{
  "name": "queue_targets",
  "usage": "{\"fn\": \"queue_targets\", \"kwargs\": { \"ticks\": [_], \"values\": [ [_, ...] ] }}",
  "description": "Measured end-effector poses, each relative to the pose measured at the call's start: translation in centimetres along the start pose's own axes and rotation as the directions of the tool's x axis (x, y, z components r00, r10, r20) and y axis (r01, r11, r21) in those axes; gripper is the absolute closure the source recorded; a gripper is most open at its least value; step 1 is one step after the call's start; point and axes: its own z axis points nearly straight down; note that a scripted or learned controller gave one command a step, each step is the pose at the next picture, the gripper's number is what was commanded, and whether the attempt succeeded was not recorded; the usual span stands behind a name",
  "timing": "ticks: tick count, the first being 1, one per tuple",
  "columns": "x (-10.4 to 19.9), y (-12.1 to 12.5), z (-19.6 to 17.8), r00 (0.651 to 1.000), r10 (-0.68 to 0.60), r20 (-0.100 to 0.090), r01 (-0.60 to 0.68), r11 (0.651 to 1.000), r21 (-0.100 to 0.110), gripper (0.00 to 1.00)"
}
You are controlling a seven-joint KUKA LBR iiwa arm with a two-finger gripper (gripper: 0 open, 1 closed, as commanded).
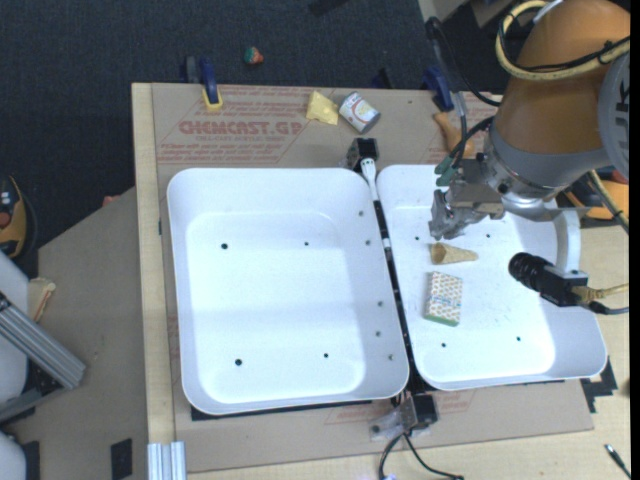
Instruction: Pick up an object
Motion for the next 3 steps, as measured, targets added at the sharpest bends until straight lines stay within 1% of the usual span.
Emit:
{"fn": "queue_targets", "kwargs": {
  "ticks": [1, 2, 3],
  "values": [
    [2.2, -0.7, -16.6, 1.000, 0.001, 0.002, -0.001, 0.999, -0.038, 1.00],
    [12.0, -4.9, -2.8, 1.000, -0.005, 0.003, 0.005, 1.000, 0.000, 1.00],
    [21.1, -3.6, -8.5, 1.000, -0.006, -0.002, 0.006, 1.000, -0.023, 1.00]
  ]
}}
